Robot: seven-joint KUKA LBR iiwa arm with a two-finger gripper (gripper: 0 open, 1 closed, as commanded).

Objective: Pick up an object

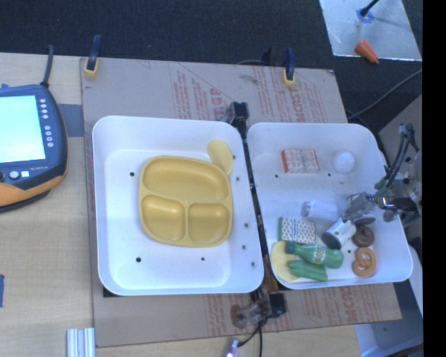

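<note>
This is a robotics lab. A cardboard sheet [208,88] is fixed to a wooden bench [37,274] with blue clamps [289,64]. On the sheet sit two white bins [104,199] side by side. Left of the bins lies a control tablet [18,143] with a lit screen. Behind the bench the floor is dark carpet [171,13].

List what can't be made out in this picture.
- Gripper: small, half lost against the right bin's white floor; open or shut is unclear.
- Arm: cut off by the right edge.
- Small box: print too small to read.
- Yellow piece: mostly hidden under the green bottle.
</note>
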